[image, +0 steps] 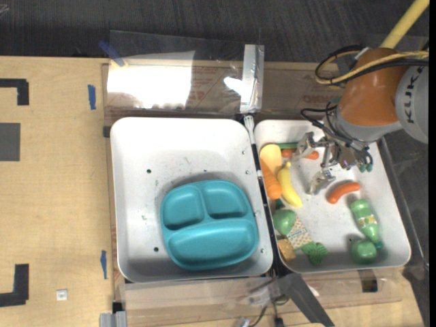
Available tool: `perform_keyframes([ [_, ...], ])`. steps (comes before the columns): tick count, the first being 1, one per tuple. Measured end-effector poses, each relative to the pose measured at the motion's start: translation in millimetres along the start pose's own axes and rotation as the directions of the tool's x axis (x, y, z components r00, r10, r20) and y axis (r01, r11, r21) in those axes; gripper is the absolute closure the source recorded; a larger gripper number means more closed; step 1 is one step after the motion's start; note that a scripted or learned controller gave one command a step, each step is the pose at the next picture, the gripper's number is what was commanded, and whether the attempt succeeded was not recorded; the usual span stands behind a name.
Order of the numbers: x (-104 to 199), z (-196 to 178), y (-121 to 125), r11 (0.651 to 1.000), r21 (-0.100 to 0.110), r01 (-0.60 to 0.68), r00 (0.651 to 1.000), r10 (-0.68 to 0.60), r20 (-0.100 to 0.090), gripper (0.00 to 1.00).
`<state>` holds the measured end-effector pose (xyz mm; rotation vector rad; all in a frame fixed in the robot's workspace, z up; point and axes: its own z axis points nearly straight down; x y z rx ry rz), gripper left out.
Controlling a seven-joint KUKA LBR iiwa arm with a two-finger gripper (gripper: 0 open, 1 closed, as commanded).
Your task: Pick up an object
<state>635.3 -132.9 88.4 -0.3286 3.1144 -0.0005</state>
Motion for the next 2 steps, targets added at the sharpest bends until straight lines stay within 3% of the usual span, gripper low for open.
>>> perform_keyframes([
  [1, 43.8, -1.5, 20.3, 0.984, 0.001, 0.175, 0.984, -0.175, 0.001, 0.0],
  [2, -28.8, -1.2, 13.1, 0.991, -0.014, 0.136, 0.99, -0.136, -0.045, 0.0],
])
